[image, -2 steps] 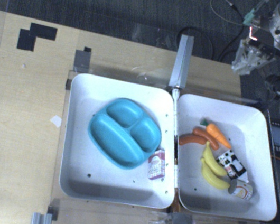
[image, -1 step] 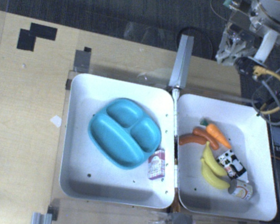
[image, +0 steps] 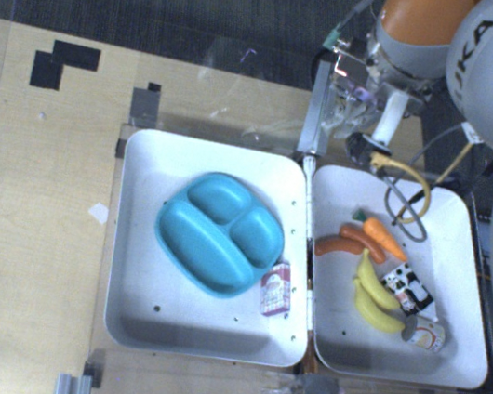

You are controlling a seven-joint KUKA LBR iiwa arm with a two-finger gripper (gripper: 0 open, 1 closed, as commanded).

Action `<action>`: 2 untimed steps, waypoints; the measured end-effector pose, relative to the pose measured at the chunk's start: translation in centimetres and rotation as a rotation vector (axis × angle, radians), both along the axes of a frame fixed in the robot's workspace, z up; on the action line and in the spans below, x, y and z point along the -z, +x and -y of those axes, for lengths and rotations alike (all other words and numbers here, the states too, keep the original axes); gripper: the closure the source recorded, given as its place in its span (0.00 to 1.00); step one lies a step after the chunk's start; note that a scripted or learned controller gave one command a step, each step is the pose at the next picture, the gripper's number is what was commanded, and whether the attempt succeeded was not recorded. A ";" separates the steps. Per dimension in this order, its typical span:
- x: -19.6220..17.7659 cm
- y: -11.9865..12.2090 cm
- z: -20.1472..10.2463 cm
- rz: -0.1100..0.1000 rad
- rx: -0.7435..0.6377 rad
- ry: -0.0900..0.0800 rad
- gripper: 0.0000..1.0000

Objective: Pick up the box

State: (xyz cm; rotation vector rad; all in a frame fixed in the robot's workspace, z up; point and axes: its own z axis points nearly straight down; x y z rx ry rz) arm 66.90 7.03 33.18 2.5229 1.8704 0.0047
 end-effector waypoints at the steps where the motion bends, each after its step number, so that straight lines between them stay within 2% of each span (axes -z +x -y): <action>1: -3.0 -2.3 4.2 0.003 0.059 0.000 1.00; 2: -2.0 0.0 -1.3 0.001 0.065 0.001 1.00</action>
